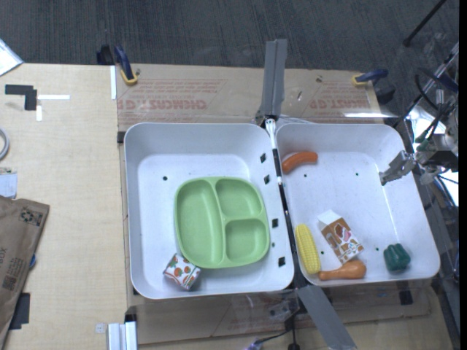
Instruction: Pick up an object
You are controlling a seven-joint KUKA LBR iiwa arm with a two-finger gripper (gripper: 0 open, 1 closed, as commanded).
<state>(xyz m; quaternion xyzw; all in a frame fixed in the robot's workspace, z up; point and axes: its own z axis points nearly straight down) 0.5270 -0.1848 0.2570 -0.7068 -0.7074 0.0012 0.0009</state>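
A wooden bench (66, 195) carries two white bins side by side on brown cardboard, dark floor behind.

The pincer (395, 168) hangs at the right bin's (350, 141) right rim, whether released or clenched I cannot tell. Well apart from it toward the near wall lie a small carton (340, 238), a corn cob (308, 249), an orange gourd (343, 271) and a green pepper (396, 257); an orange sausage (299, 159) lies far left. The left bin (146, 166) holds a green divided plate (222, 222) and a printed cup (182, 272). Cardboard lettering is too blurred to read.
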